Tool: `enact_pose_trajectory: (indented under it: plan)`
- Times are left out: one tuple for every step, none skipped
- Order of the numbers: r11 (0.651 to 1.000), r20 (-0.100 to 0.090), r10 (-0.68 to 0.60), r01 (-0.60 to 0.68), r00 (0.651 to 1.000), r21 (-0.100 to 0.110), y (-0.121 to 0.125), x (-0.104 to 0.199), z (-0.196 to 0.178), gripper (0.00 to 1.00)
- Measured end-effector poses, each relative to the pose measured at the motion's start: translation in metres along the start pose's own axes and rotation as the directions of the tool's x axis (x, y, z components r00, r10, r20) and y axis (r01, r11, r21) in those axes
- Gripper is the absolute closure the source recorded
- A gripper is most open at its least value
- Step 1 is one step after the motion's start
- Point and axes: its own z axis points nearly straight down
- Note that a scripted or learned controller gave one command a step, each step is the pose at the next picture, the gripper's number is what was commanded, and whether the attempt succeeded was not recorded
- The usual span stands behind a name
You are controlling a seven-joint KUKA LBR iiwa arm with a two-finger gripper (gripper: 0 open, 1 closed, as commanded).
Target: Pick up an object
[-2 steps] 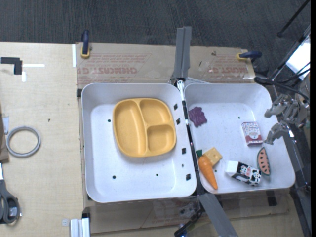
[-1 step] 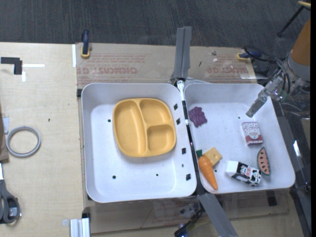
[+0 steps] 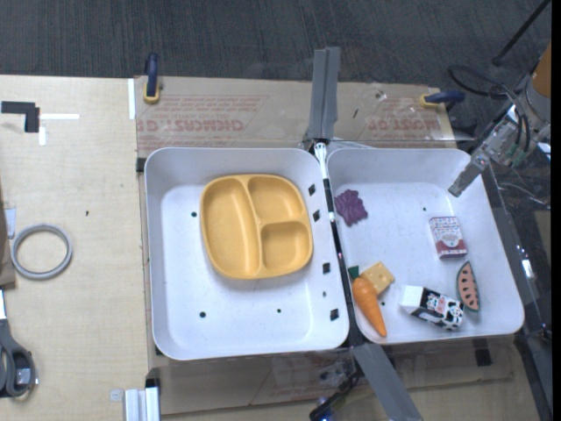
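Note:
The right bin point(image 3: 412, 182) holds several small items: a purple bunch of grapes point(image 3: 351, 206), a red and white carton point(image 3: 448, 237), a watermelon slice point(image 3: 469, 286), a yellow cheese wedge point(image 3: 378, 277), an orange carrot point(image 3: 369, 305) and a black and white milk carton point(image 3: 434, 305). A yellow divided plate point(image 3: 257, 225) lies in the left bin point(image 3: 175, 305). My gripper point(image 3: 465, 179) hangs over the right bin's far right corner, slanting down to the left, above and apart from the red and white carton. Nothing shows in its grasp.
A grey bar point(image 3: 326, 95) runs back from the seam between the bins. A roll of tape point(image 3: 39, 251) and scissors point(image 3: 13, 368) lie on the bench at the left. Clamps point(image 3: 152, 77) sit on the cardboard behind the bins. Cables hang at the far right.

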Motion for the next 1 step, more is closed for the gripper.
enact_pose_trajectory:
  plan:
    - [0.97, -0.003, 0.244, -0.244, 0.97, 0.002, -0.0169, 0.0167, 0.104, 0.0]
